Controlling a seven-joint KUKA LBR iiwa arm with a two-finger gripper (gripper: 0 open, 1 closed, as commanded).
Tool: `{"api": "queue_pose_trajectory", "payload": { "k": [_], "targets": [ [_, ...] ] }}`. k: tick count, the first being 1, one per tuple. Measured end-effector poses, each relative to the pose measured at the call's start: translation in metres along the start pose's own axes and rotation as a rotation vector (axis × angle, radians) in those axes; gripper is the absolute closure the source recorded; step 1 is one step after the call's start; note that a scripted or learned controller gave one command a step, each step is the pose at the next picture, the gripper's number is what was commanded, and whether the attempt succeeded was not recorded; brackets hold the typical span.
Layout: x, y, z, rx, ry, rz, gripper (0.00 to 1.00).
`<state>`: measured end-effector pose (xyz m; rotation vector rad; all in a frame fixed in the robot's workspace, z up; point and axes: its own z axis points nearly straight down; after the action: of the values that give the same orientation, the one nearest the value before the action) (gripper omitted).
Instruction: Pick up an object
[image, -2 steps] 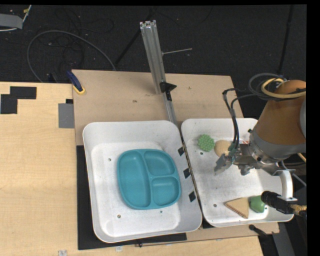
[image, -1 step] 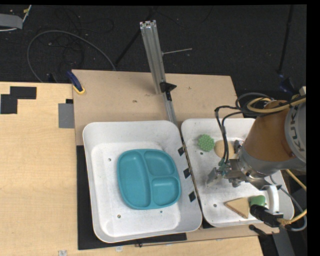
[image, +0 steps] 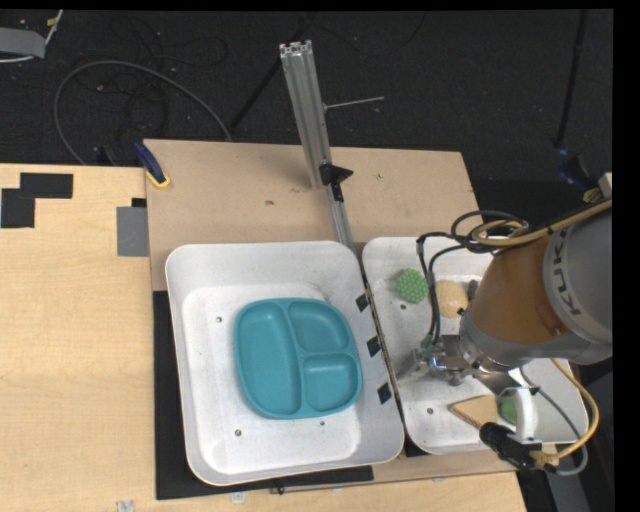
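Observation:
The right bin (image: 385, 262) holds a green bumpy ball (image: 410, 286) near its far left, a pale yellow object (image: 451, 297) beside it, a tan wedge-shaped piece (image: 474, 409) near the front, and a small green object (image: 509, 406) next to that. My gripper (image: 436, 361) is low in the middle of this bin, under the orange wrist band, between the yellow object and the tan piece. The arm's body covers much of the bin's right side.
The left bin (image: 200, 290) carries a teal divided tray (image: 297, 356). An aluminium post (image: 310, 110) rises behind the bins. Black clips (image: 372, 345) sit along the shared rim. Cables (image: 470, 235) loop off the arm over the right bin.

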<state>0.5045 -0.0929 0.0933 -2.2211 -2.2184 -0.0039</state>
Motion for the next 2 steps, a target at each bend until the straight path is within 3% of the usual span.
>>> {"api": "queue_pose_trajectory", "payload": {
  "k": [1, 2],
  "targets": [
    [-0.001, 0.003, -0.002, -0.002, 0.001, 0.001, 0.00],
    [0.003, 0.006, -0.013, -0.010, 0.009, 0.003, 1.00]
  ]
}}
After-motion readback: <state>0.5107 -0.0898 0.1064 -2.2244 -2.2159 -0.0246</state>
